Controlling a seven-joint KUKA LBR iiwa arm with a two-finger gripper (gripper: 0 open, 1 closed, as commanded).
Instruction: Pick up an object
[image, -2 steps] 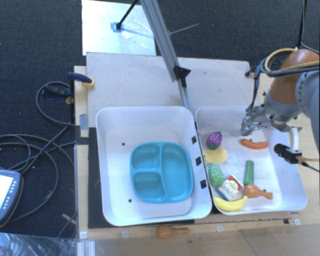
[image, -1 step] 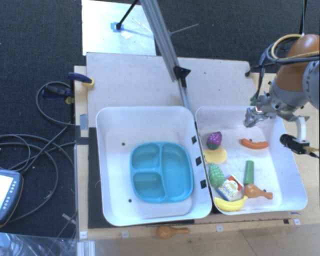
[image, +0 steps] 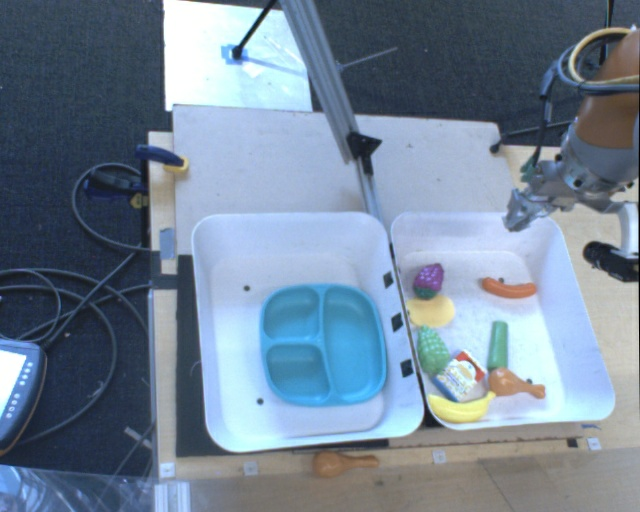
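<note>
Right bin (image: 575, 300) contents: purple grape bunch (image: 429, 279) at upper left, touching a yellow piece (image: 432, 311) below it; orange-red sausage (image: 508, 289) lying flat, well apart; green cylinder (image: 497, 344) near centre; green corn (image: 432, 350), small carton (image: 462, 377), banana (image: 460, 407) and brown drumstick (image: 514, 383) clustered along the near edge.

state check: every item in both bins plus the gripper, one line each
gripper: above right bin's far rim, holding nothing seen
tray: flat in left bin, compartments bare
grapes: lying in right bin
sausage: lying flat, apart from others
yellow piece: flat, touching grapes
green stick: lying lengthwise
corn: lying beside carton
carton: tipped, on banana
banana: at near wall
drumstick: on its side
</note>
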